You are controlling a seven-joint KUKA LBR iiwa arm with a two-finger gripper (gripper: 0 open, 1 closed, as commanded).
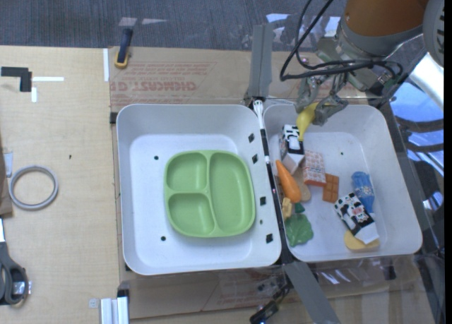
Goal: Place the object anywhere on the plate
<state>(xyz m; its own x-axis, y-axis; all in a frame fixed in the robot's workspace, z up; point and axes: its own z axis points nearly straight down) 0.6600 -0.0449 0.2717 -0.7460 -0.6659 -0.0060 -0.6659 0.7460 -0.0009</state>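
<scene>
Green plate (210,193) first — your three-compartment dish sits in the middle of the left bin (134,174), all three wells bare, and it's the mark for everything else here. Look to the right of the plate, past the divider between the bins, and you've got the clutter in the right bin (395,174): an orange carrot (287,181) lies closest to the plate, just across the wall, with a green leafy piece (298,230) below it. A small black-and-white carton (292,139) stands above the carrot, a pinkish packet (314,167) and a brown block (330,189) sit a little farther right, then a blue item (363,188) and a second black-and-white carton (355,215) farther still from the plate.

Now the gripper (319,107) — it's up and to the right of the plate, over the right bin's far edge, and you can see a yellow banana (305,118) pinched between its fingers, hanging down. So the banana is off the bin floor, well apart from the plate, above the first carton.
</scene>
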